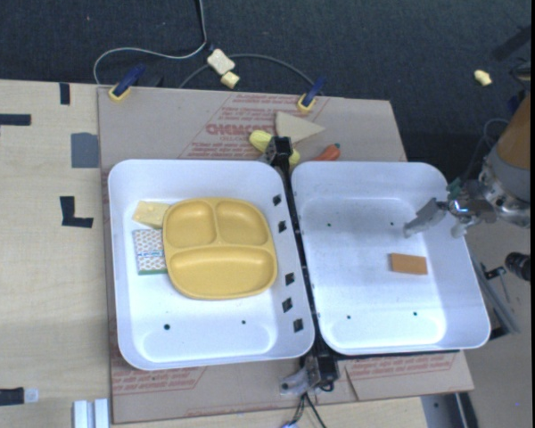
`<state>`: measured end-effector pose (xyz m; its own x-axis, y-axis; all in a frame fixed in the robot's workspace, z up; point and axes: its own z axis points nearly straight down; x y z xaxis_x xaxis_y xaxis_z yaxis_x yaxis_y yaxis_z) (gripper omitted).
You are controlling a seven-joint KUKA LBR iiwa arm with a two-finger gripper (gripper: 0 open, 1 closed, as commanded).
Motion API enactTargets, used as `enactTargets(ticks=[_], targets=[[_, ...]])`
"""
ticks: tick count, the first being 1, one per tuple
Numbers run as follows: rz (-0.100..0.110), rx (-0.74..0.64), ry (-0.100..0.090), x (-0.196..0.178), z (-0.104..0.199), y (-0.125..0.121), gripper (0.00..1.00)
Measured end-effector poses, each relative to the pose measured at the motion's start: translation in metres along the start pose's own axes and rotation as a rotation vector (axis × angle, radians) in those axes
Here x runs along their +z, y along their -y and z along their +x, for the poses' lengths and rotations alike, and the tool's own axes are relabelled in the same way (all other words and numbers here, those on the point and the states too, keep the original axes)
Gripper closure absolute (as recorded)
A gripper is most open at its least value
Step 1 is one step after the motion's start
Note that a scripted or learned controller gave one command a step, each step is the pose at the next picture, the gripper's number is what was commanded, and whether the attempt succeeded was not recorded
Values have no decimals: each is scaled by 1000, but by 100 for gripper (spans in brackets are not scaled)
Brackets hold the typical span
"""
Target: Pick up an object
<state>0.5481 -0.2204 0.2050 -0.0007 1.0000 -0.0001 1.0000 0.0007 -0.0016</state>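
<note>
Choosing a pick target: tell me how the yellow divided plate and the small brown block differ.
The yellow divided plate is large, taking up much of the left bin; the small brown block is tiny in the right bin. The plate is rounded with three compartments; the block is a plain flat rectangle. The plate adjoins two small flat items; the block lies alone, near the gripper. Both lie flat.

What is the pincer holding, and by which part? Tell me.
Nothing. The pincer hangs over the right bin, apart from the brown block on its floor.
</note>
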Motion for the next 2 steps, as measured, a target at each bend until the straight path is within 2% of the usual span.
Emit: enactTargets(ticks=[1, 2], targets=[[-7, 0, 5, 124, -1, 6, 0], [-10, 0, 6, 107, -2, 4, 100]])
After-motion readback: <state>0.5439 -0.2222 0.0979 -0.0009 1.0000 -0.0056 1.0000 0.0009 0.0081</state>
